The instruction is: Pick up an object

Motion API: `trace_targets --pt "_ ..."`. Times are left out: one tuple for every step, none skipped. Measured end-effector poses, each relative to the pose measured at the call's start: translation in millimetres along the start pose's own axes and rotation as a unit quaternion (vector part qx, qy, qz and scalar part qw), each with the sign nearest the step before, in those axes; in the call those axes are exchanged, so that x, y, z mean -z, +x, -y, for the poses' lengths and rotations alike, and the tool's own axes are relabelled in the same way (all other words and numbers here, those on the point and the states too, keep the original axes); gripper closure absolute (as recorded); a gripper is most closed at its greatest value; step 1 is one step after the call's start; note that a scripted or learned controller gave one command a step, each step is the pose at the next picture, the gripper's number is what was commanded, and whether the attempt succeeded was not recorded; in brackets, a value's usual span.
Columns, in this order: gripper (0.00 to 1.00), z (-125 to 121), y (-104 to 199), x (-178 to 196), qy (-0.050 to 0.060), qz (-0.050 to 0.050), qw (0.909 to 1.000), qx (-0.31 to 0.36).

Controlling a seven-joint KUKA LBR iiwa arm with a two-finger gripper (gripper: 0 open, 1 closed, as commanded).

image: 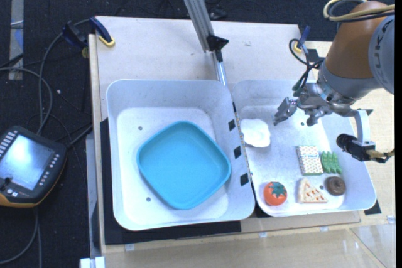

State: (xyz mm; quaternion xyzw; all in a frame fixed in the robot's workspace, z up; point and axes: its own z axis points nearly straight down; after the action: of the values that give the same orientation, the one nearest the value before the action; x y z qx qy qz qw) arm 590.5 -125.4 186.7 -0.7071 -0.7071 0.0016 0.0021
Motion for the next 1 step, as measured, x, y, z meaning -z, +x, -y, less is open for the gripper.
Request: trace_targets --pt "0.0 10.2 3.7 -53.5 0.0 0.0 1.0 0.0"
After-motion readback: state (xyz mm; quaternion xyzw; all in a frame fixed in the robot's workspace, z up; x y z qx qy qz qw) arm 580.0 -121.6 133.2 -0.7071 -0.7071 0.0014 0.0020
